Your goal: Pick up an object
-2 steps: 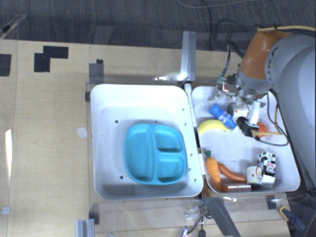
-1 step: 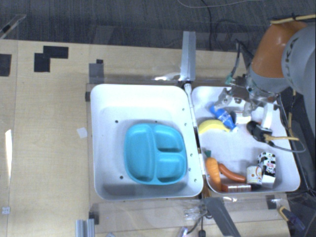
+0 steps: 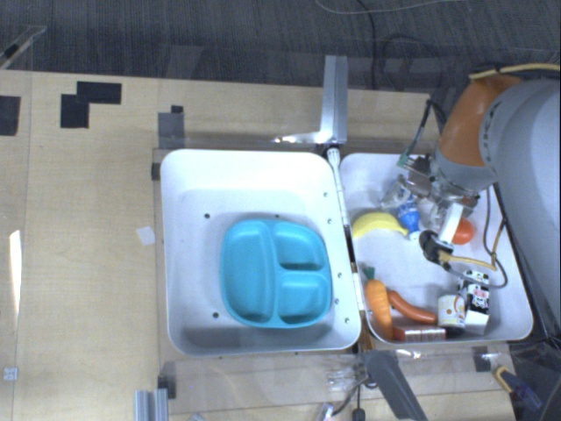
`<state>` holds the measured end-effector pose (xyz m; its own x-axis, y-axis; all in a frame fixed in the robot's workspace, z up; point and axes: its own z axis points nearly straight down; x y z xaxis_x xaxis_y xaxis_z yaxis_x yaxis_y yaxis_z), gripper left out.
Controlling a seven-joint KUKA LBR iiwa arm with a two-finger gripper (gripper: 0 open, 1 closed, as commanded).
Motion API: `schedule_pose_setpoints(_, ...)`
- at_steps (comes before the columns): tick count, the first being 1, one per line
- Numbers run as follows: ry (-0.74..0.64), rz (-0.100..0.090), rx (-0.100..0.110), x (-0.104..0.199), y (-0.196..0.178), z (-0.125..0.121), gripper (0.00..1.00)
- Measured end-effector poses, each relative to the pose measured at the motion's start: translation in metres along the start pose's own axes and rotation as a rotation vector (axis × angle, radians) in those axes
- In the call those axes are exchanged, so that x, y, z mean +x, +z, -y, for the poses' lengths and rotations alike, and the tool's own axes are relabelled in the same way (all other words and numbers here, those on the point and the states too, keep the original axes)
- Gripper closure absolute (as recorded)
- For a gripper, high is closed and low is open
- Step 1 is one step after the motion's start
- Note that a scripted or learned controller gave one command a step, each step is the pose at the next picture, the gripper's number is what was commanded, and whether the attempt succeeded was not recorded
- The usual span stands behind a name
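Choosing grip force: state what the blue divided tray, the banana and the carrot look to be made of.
Blue divided tray: probably moulded plastic; uniform colour, soft sheen, rounded compartment edges. Banana: likely toy plastic; flat, even yellow, smooth. Carrot: seemingly plastic or rubber; solid orange, smooth surface. None can be confirmed from here.

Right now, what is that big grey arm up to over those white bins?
The arm's claw hangs low in the right bin, among toy food: a yellow banana, a carrot and a sausage. It is meant to pick something up. The left bin holds a blue divided plate.
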<state>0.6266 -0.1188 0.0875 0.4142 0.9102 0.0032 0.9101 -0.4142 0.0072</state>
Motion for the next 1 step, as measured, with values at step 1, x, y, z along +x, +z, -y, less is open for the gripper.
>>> schedule_pose_setpoints(1,-0.065,0.001,-0.001,-0.0269,-0.0007,0.0082,0.00)
